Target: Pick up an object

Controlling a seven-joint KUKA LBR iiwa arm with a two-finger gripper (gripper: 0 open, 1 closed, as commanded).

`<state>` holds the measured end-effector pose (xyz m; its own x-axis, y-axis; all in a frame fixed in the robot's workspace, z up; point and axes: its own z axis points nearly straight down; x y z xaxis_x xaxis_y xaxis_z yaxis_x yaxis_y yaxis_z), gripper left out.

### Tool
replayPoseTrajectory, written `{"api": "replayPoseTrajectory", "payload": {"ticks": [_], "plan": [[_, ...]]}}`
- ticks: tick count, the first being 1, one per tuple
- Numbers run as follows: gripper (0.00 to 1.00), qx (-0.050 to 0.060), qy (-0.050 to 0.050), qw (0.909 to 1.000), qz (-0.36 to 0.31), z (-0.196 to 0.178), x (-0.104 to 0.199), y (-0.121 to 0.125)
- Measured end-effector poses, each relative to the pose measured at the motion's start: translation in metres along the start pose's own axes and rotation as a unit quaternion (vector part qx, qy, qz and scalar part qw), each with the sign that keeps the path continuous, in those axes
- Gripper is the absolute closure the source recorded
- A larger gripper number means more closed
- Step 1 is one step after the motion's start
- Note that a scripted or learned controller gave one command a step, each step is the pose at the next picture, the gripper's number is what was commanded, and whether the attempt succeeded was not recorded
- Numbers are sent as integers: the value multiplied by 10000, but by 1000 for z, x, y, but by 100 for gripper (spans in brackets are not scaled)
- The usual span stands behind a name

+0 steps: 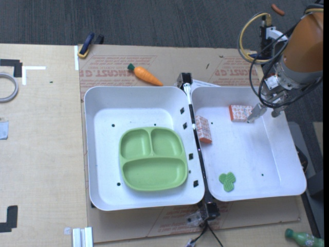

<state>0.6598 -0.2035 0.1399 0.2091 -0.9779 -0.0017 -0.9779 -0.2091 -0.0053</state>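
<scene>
Hovering over the right bin (288, 153) near its far edge, gripper (264, 111) sits just right of a small red-and-white box (239, 112); jaw state cannot be read, nothing visibly between them. Second box (203, 129) at that bin's left wall; green item (226, 181) near front edge. Left bin (97, 138) carries green divided plate (152, 158).
</scene>
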Motion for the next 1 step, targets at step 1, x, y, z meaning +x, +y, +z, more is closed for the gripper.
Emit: {"api": "replayPoseTrajectory", "payload": {"ticks": [1], "plan": [[0, -14, -6, 9998, -173, 47, -61, -12]]}}
